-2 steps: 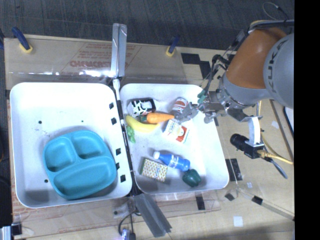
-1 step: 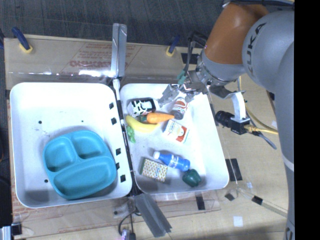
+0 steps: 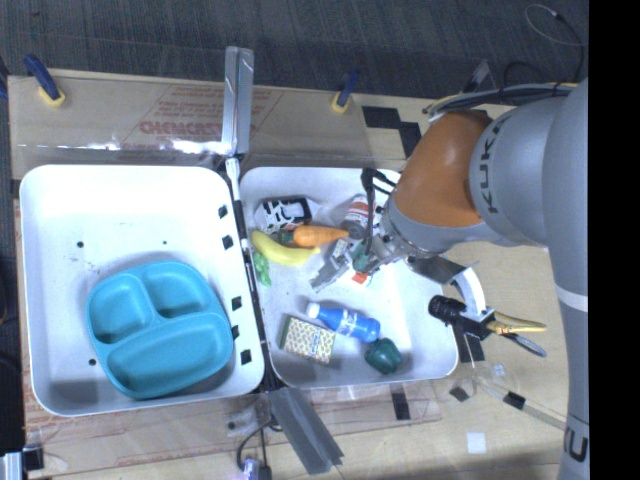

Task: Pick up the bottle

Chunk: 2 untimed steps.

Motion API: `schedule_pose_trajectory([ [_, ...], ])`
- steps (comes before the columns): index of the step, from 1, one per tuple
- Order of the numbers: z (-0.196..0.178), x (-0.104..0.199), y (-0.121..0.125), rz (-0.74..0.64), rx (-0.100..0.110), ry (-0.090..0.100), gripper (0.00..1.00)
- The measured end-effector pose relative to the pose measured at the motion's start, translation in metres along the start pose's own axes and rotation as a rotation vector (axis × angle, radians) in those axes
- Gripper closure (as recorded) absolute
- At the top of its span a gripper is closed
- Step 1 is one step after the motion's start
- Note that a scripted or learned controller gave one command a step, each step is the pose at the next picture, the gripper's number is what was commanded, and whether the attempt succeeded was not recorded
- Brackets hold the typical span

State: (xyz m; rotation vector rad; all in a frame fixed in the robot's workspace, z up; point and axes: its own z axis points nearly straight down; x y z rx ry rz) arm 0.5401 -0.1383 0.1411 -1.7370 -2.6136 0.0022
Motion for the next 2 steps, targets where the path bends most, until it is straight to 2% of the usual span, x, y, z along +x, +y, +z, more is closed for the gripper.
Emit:
schedule_pose_trajectory([
  [1,0.046,0.015,-0.061,0.024,-0.007,-0.002,0.0],
  [2,0.035,0.015,-0.058,0.018,-0.011,-0.003,1.0],
])
